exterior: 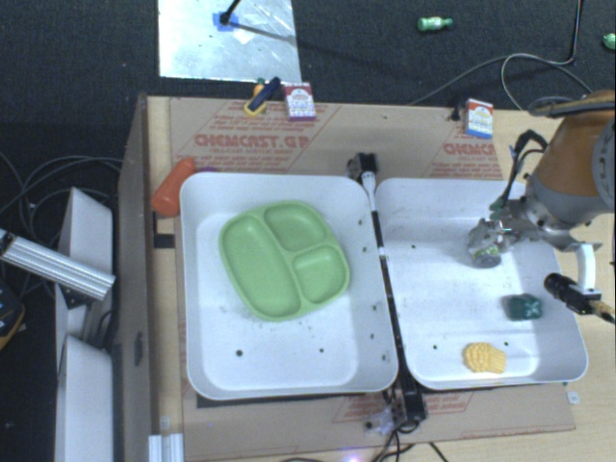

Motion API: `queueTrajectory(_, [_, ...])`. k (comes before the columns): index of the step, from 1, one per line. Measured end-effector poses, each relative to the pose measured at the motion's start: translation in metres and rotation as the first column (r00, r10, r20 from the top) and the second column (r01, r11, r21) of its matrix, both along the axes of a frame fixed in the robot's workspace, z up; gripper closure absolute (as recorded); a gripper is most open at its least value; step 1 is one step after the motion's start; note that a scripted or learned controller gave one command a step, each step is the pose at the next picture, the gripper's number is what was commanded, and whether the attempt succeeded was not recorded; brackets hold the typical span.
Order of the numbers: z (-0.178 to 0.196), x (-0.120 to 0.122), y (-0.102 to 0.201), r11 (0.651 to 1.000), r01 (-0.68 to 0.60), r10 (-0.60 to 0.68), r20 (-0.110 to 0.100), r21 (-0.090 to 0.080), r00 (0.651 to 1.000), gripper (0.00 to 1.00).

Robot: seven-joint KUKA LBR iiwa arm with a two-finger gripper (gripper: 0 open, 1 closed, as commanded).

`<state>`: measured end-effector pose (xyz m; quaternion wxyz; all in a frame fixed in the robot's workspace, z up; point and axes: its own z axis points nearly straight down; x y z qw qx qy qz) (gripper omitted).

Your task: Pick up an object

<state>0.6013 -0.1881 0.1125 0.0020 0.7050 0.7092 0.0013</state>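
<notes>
My gripper (487,243) hangs low over the upper middle of the right bin (433,287), reaching in from the right. Nothing can be made out in its grasp. A small dark teal object (525,306) lies in the same bin, below and to the right of the gripper and apart from it. A yellow corn cob (484,357) rests near that bin's front edge. In the left bin (221,354) sits a green divided plate (284,258), far from the gripper.
An orange object (173,186) leans at the left bin's outer top-left corner. Two small red-and-white boxes (300,101) (478,118) and a yellow and black item (260,96) lie on the cardboard behind the bins. A green bottle (435,24) lies on the floor.
</notes>
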Motion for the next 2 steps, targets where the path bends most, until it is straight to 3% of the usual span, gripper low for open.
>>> queueTrajectory(1, [0.045, 0.018, 0.019, 1.000, 0.001, -0.001, 0.000, 0.000, 1.000, 1.00])
queueTrajectory(2, [0.077, 0.021, 0.077, 1.000, 0.001, -0.001, -0.001, 0.002, 1.000, 1.00])
